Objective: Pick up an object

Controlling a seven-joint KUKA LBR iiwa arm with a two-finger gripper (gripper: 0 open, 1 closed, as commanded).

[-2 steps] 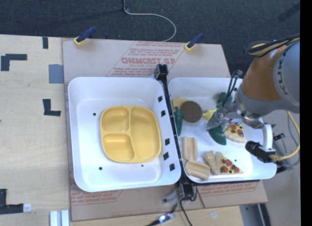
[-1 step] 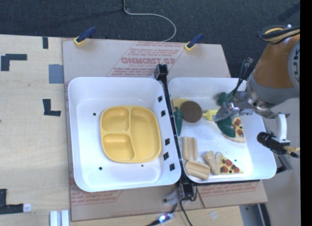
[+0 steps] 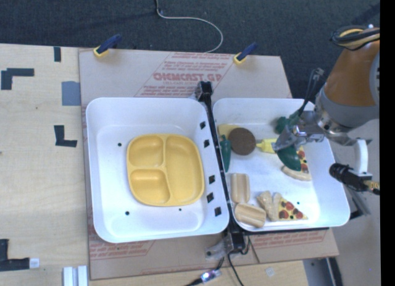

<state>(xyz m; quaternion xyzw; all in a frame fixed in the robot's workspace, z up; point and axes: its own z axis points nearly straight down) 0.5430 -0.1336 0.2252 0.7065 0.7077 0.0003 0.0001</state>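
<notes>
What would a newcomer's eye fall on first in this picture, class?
Most likely the yellow plate, lying alone in the left bin. Next, the grey and orange arm reaching in from the right, its pincer low over the right bin. That bin holds toy food: a brown disc and pizza slices.

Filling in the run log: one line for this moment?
arm: over right bin | gripper: low above pizza slice | grasp: unclear | yellow tray: left bin
</notes>
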